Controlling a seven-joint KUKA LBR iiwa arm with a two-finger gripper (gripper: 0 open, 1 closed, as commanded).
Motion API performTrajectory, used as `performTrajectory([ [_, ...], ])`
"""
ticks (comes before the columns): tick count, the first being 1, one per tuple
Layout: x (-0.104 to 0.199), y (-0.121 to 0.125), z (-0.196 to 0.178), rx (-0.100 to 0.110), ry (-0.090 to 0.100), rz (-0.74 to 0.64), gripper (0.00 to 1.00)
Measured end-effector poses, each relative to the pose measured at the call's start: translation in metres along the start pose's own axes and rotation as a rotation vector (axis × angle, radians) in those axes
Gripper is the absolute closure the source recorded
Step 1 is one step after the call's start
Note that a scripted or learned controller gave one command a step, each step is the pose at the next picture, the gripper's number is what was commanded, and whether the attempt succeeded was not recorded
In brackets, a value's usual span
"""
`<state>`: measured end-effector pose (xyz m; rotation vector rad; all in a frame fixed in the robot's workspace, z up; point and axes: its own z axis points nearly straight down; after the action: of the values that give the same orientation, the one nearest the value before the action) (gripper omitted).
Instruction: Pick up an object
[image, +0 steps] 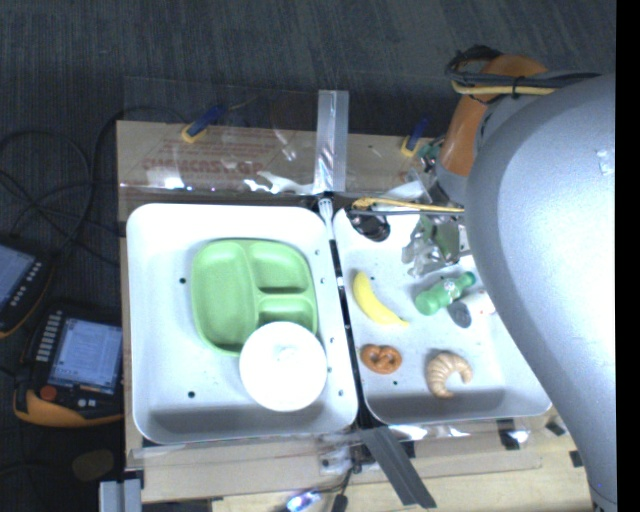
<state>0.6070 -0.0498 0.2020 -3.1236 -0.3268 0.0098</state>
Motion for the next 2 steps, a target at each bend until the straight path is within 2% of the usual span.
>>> performTrajectory([
  [1,0.0,0.0,0.0,0.0,0.0,0.001,0.0],
  [2,-0.066,0.061,0.036,-0.001,-0.001,0.009,0.0],
])
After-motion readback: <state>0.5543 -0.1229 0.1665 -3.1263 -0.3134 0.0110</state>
